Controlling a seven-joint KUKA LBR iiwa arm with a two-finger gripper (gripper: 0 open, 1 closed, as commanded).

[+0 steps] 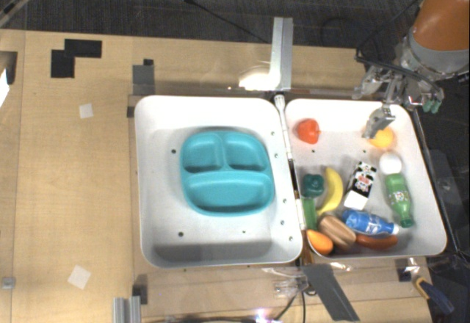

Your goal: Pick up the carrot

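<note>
Fingers first: they read as one grey wedge at the gripper (378, 125), and I cannot tell whether they are spread or closed.

The arm (439, 17) reaches in at the far right corner of the right bin (435, 189). The left bin (147, 189) holds only a teal divided plate (224, 171).

In the right bin, a green bottle (399, 200) lies by the right wall. A blue-labelled bottle (371, 224) lies along the near side, and a banana (333, 189) sits toward the middle. Beside these are a black-and-white carton (361, 182), a red tomato-like piece (308, 131) and a yellow lemon (382, 141).

The carrot (319, 241), as I judge it, is the orange piece in the near left corner of the right bin. It is touching a tan bun (338, 229) and pressed close to the bin wall.

The gripper hangs just over the lemon, well apart from the carrot, at the opposite corner.

Risks, as I judge them:
- Descending from this position would take the lemon, not the carrot.
- At the carrot, the wall and the bun leave little room for the fingers, so a finger may land on the rim or the bun.
- The carrot's rounded end could slip out of a shallow pinch.
- Crossing low could knock the carton or the banana.
</note>
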